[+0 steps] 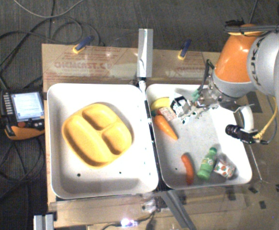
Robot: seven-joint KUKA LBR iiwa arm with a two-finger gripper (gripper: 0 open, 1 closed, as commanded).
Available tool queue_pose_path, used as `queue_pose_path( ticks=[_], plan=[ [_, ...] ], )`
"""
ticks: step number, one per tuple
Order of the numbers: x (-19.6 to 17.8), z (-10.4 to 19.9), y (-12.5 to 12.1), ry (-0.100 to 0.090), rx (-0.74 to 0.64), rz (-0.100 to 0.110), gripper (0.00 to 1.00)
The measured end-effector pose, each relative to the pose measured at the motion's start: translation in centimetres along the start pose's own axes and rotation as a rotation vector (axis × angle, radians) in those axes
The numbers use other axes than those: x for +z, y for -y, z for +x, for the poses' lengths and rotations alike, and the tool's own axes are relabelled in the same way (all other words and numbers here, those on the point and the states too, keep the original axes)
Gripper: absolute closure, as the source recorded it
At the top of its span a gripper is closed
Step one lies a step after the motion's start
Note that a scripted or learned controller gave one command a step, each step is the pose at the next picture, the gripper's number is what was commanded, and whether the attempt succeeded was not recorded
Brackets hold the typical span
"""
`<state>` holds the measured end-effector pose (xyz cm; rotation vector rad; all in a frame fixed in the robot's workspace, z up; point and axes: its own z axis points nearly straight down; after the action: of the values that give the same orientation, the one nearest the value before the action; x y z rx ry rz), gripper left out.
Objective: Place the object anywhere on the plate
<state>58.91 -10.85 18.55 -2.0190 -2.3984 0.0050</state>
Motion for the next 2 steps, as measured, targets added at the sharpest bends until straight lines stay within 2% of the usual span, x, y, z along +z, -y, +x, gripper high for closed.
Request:
queue_pose_path(
  ticks=[1,2],
  plan=[
    [-16.7,6.9,-6.6,0.006,-0.08,-0.001,1.0],
    [-19.6,8.4,1.7,0.007,-0.359,0.0,1.0]
  ],
)
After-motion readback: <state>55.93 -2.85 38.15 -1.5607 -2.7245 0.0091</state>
